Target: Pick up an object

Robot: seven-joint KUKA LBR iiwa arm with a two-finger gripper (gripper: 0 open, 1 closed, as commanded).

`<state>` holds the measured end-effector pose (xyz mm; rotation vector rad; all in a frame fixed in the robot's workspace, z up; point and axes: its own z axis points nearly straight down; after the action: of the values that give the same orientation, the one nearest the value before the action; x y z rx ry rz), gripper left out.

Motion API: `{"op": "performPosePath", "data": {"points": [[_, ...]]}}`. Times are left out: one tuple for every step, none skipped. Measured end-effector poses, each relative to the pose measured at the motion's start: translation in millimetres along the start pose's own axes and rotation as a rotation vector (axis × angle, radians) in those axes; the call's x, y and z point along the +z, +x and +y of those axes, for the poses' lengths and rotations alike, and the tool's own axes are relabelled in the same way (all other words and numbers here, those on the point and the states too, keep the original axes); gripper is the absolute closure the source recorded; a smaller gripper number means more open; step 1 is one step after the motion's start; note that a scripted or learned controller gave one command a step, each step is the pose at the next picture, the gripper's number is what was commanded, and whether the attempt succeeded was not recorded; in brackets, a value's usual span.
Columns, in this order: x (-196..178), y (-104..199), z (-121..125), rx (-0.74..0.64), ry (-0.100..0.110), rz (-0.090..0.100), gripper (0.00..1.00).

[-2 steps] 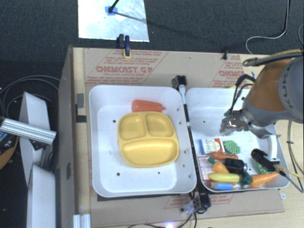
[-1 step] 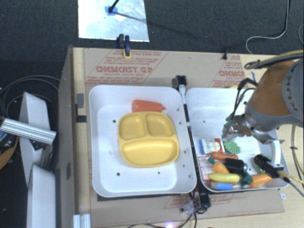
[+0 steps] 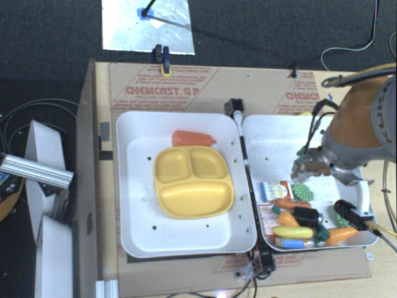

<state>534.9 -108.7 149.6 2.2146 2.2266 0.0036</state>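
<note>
Objects for picking lie heaped in the right bin, at its near edge: yellow banana, carrots, packets. You have the gripper poised just beyond that heap, its finger state unreadable. Next, you must descend onto one piece.

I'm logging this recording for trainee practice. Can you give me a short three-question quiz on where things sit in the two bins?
1. True or false: the yellow divided plate lies in the right bin.
2. Where is the orange carrot-shaped toy relative to the plate? A) beyond its far edge B) on top of it C) in the other bin
3. Fill in: the gripper hovers over the ____ bin.

Key: 1 false, it is in the left bin; 2 A; 3 right.
</note>
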Motion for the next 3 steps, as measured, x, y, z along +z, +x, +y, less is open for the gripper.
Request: {"op": "performPosePath", "data": {"points": [[25, -21, 18, 0.005, 0.001, -0.001, 1.0], [15, -21, 19, 0.002, -0.001, -0.002, 1.0], [4, -21, 19, -0.001, -0.003, -0.002, 1.0]]}}
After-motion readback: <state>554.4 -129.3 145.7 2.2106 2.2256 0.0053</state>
